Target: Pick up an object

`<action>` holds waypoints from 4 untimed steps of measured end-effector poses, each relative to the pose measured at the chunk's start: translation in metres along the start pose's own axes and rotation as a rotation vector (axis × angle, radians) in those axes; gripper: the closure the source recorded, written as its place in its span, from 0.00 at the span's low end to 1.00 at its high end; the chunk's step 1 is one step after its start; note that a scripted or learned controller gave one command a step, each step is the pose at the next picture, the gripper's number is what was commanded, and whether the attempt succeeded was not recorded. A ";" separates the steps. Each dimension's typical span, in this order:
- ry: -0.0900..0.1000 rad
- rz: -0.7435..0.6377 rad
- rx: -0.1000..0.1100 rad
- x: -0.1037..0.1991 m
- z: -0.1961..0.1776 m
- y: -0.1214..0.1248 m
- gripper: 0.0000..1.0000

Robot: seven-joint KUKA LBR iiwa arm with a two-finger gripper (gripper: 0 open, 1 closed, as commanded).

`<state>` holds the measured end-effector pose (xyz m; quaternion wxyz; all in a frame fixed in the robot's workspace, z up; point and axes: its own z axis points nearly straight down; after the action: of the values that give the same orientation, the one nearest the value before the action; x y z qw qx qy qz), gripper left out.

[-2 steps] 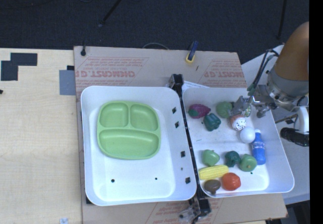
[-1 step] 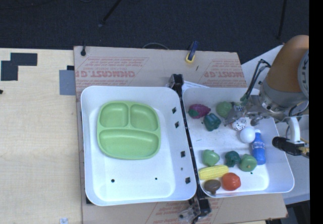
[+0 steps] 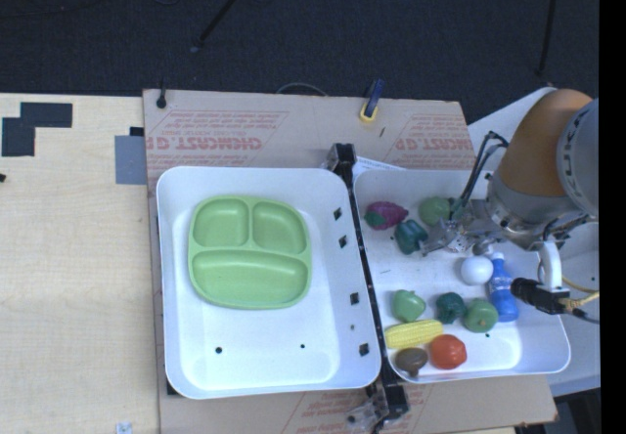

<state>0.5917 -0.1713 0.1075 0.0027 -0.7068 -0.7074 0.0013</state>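
One teal toy (image 3: 410, 236) lies just left of my gripper (image 3: 452, 238) in the right bin (image 3: 548, 356), nearest of all; whether the gripper is spread I cannot tell.

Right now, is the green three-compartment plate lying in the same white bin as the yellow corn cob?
No: the green three-compartment plate lies in the left white bin, while the yellow corn cob lies in the right white bin.
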 end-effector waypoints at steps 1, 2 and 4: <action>-0.001 0.000 -0.002 0.002 0.021 0.000 0.00; 0.000 0.003 -0.002 0.002 0.010 0.000 1.00; -0.003 0.005 -0.008 -0.009 -0.085 -0.012 1.00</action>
<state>0.5804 -0.1808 0.1926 -0.0013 -0.7084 -0.7058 -0.0006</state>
